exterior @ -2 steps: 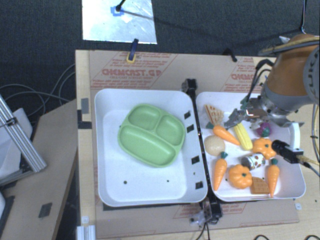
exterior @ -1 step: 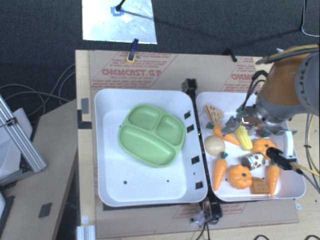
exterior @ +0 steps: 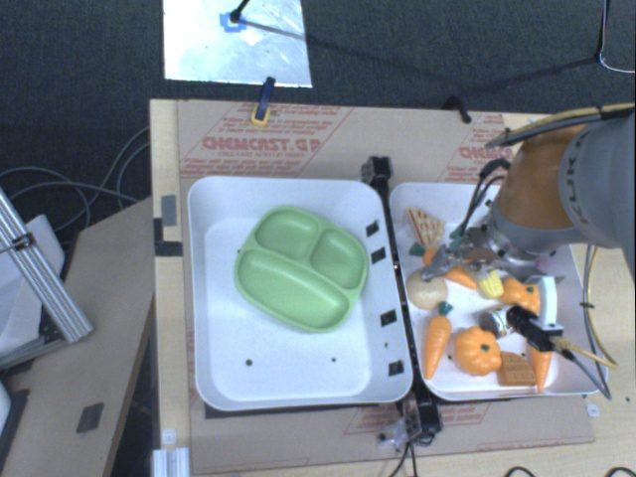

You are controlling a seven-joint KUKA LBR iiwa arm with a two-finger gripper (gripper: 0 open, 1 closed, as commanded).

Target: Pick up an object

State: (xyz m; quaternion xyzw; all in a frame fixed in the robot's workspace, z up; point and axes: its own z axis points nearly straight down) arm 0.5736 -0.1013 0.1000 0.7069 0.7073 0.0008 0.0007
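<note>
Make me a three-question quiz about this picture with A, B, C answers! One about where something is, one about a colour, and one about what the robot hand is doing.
1. Where is the green plate?
A. In the left bin
B. In the right bin
C. On the floor

2. What colour is the little pumpkin?
A. Blue
B. Orange
C. Purple

3. Where is the gripper right now?
A. Over the left bin
B. High above the foil sheet
C. Down among the toy food in the right bin

Answers:
1. A, the plate lies in the left bin, with the toy food in the right bin.
2. B, the pumpkin is orange like the carrot beside it.
3. C, the arm reaches in from the right and its gripper sits low over the toys.
</note>
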